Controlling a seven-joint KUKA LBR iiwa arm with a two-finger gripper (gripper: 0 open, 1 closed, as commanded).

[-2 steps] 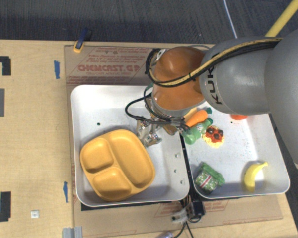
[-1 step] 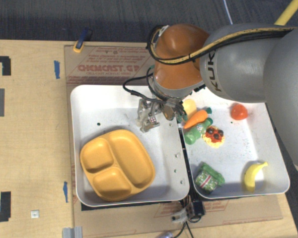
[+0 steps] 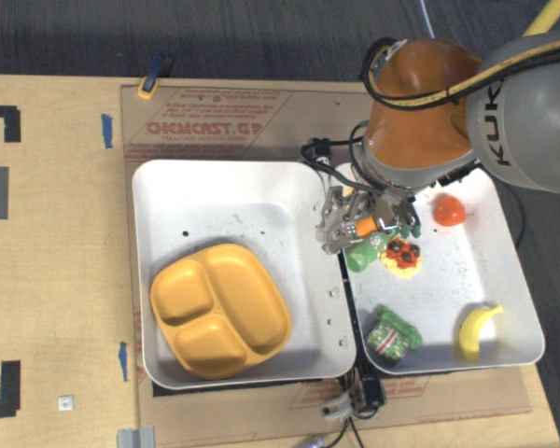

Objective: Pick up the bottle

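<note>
bottle: taking it to be the green thing with the red label, lying on its side in the right bin, well below and left of the tomato; not certain of that ID, it's small in the view; gripper is left of the tomato, down by the right bin's left wall, well apart from the bottle; can't tell how far it is open or whether it has hold of anything, the wrist hides it; a green lump sits just under it, and a yellow-and-red toy is below-left of the tomato, just beside the lump; banana is straight below the tomato, near the bottle but apart; yellow plate is in the left bin, far left of the tomato; judgement: pick not yet made, this is the approach; to do it well: lift clear of the lump first, move over the bottle's middle, turn the wrist so the grasp goes across its short axis, come down straight; risk: bottle is close to the wall and may roll or skid into the corner if clipped off-centre.
</note>
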